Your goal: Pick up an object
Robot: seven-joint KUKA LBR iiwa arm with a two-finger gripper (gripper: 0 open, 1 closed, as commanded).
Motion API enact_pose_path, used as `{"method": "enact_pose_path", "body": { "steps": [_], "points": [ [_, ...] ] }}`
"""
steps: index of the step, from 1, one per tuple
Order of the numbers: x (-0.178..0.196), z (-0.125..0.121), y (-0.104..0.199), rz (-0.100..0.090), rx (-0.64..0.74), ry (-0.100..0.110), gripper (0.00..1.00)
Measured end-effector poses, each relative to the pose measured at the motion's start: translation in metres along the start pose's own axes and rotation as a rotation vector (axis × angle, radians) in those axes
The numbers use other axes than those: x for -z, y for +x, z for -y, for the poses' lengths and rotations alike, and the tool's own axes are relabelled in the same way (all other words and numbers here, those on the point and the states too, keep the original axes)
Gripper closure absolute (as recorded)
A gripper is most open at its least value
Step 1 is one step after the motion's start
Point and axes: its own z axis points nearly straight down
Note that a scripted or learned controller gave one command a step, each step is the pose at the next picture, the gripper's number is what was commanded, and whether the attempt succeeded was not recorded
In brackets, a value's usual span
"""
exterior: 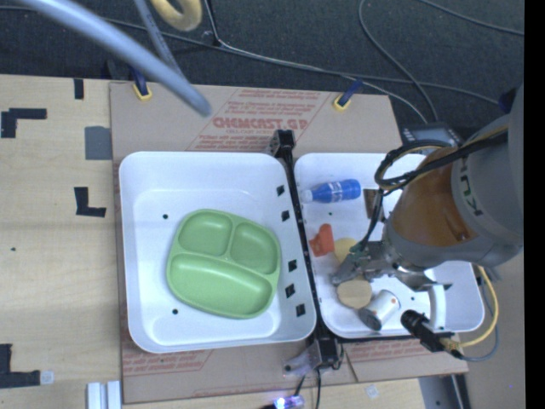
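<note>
The right bin (464,320) holds several small objects. A blue bottle (333,192) lies on its side near the far wall. An orange piece (321,241) and a pale yellow lump (344,248) sit close together near the bin's left wall. A tan round object (354,294) and a white and grey cylinder (381,307) lie by the front wall. My gripper (351,267) hangs low over the bin, between the yellow lump and the tan object, close to both. The arm's bulky grey and orange wrist (434,216) hides the bin's right half.
The left bin (136,228) holds a green divided plate (226,262). A black clip strip (294,228) runs between the two bins. Cables (392,173) loop by the wrist. A grey pole (111,32) crosses the upper left, above the bench.
</note>
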Motion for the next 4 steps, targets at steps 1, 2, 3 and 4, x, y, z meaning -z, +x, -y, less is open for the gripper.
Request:
{"method": "enact_pose_path", "body": {
  "steps": [1,2,3,4],
  "points": [
    [0.042,0.001,-0.002,-0.001,0.0,0.0,1.0],
    [0.084,0.0,-0.003,-0.001,0.0,-0.002,1.0],
    [0.144,-0.008,-0.006,0.0,0.001,-0.004,1.0],
    [0.13,-0.021,0.047,-0.002,0.005,0.003,1.0]
  ]
}}
